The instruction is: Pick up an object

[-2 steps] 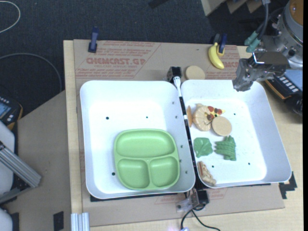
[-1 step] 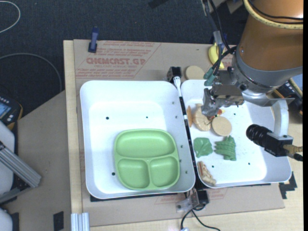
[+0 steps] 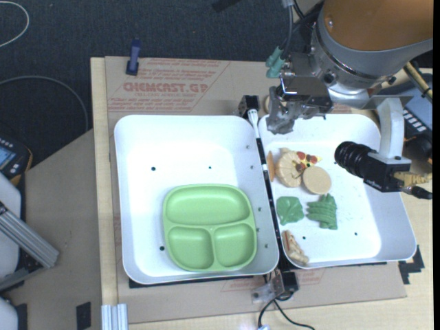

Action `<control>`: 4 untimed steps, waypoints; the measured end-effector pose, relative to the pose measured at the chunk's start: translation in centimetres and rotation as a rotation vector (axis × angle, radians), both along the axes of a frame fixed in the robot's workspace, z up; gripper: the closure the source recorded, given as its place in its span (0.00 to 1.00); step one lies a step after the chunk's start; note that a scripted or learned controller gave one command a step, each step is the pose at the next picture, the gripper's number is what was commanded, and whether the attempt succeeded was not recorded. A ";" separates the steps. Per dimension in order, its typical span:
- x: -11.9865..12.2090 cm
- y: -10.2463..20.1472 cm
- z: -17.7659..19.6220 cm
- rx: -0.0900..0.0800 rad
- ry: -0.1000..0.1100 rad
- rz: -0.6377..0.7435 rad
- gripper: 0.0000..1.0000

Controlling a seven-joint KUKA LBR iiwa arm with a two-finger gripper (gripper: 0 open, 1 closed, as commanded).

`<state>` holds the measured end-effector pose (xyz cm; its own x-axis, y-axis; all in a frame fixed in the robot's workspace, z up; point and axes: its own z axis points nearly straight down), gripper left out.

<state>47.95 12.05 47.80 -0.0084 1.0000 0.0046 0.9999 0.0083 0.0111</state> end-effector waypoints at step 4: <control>4.7 8.6 -9.8 -0.010 0.022 -0.010 1.00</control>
<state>52.69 20.64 37.97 0.0020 1.0000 -0.0054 0.9999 -0.0020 -0.0114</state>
